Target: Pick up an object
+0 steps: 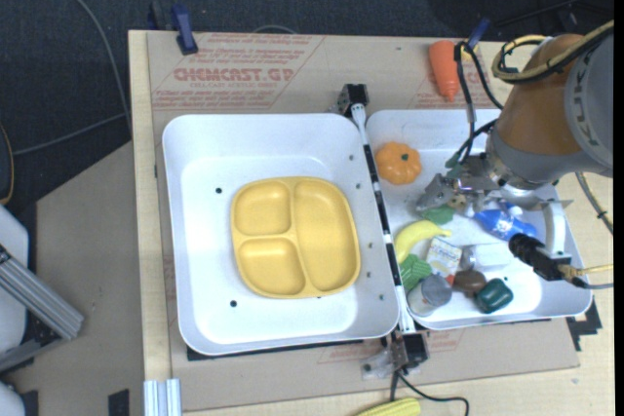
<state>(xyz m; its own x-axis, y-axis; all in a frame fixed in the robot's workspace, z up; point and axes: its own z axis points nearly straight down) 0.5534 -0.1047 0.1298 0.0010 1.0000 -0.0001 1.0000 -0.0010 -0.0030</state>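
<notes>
Camera view: the two-finger gripper (441,198) hangs low in the right white bin (575,302), just above the curved yellow plastic banana (420,235), which lies lengthwise toward the divider.

Left bin (195,209) offers open floor around the yellow tray (292,236); right bin (558,305) is crowded with small objects at frame right.
</notes>
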